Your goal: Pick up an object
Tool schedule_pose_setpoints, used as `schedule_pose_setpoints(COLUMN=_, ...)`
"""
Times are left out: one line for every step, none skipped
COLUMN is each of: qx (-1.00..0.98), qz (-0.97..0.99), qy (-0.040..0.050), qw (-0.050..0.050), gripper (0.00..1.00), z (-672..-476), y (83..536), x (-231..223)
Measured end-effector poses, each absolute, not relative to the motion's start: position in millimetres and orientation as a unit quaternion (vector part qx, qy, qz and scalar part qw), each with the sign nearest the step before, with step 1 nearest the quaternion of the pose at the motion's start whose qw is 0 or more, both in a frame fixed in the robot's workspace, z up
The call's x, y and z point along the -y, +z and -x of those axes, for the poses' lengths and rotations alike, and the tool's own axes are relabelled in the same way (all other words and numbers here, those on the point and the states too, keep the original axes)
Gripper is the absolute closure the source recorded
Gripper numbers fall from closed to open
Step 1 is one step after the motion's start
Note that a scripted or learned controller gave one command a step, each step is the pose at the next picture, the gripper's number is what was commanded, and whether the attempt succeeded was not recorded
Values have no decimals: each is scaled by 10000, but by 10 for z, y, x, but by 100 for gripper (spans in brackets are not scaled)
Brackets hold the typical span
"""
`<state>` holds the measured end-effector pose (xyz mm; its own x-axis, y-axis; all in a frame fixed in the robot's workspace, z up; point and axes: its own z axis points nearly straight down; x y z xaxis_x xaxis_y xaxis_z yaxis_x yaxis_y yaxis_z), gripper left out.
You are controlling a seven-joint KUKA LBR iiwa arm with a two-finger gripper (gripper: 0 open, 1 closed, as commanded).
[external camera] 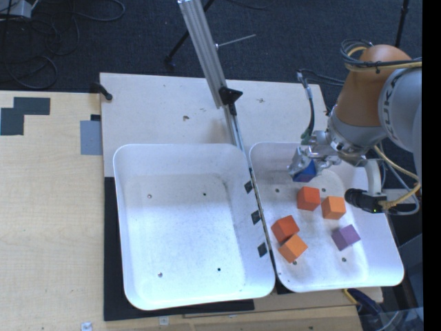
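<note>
My gripper (308, 163) hangs over the far part of the right bin (382, 271), with the orange-banded wrist behind it. A small blue block (304, 172) shows between its fingers, and the gripper is shut on it. Whether the block is clear of the bin floor I cannot tell. Loose on the bin floor nearer the front lie a red-orange block (309, 198), an orange block (333, 207), a second red-orange block (284, 227), a second orange block (294, 247) and a purple block (345, 236).
The left bin (138, 185) sits beside the right one, with black clips along the shared rim. A slanted aluminium post (207, 54) rises behind the bins. Cables and a black connector (362, 198) trail at the right.
</note>
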<state>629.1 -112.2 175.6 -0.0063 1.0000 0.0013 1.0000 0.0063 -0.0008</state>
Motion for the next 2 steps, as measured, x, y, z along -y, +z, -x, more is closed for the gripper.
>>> schedule_pose_setpoints(qx=7069, qz=7073, qy=31, qw=42, gripper=100, z=-6290, y=1009, x=1172)
schedule_pose_setpoints(qx=7063, qz=7080, qy=11, qw=16, gripper=0, z=-6307, y=1053, x=1180)
